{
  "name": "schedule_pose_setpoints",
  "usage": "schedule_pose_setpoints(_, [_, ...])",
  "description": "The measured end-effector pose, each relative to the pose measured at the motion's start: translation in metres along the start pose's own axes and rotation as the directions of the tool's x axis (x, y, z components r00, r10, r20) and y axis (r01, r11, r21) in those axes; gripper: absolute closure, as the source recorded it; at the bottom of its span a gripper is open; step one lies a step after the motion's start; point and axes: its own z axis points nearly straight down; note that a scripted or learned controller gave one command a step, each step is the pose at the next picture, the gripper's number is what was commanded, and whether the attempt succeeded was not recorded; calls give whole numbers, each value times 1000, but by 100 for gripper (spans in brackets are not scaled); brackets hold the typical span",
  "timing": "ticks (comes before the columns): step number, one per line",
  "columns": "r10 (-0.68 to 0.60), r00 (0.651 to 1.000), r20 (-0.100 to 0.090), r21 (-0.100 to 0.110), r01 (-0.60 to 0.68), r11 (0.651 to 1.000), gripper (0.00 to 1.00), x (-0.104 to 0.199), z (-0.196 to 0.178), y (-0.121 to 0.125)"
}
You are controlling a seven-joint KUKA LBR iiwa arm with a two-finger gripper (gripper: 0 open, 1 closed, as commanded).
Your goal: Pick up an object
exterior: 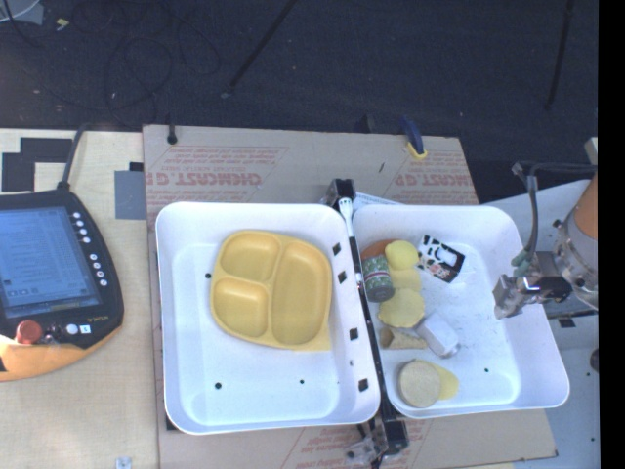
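Note:
The right bin [527, 379] holds a cluster of small objects along its left side. A small green can [377, 277] stands beside a yellow lemon-shaped piece [400, 254] and a pale yellow lump [402, 308]. A black-and-white item [441, 258] lies at the back. A grey block [437, 337] sits mid-bin, and a round cream disc [422, 384] rests near the front. My gripper [512, 296] hovers over the bin's right side, apart from every object, with nothing visible in it.
The left bin [186, 379] contains a yellow divided plate [273, 287]. A black divider with clips [356, 311] runs between the bins. A tablet-like pendant [49, 272] lies on the bench at the far left. Cardboard [293, 164] lies under the bins.

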Motion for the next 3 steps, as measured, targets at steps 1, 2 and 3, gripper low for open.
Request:
schedule_pose_setpoints(1, [1,1000,1,-2,-1,1000,100,33,9,0])
schedule_pose_setpoints(2, [8,1000,2,3,-8,1000,100,-7,70,-1])
schedule_pose_setpoints(3, [6,1000,2,0,-6,1000,100,-6,57,0])
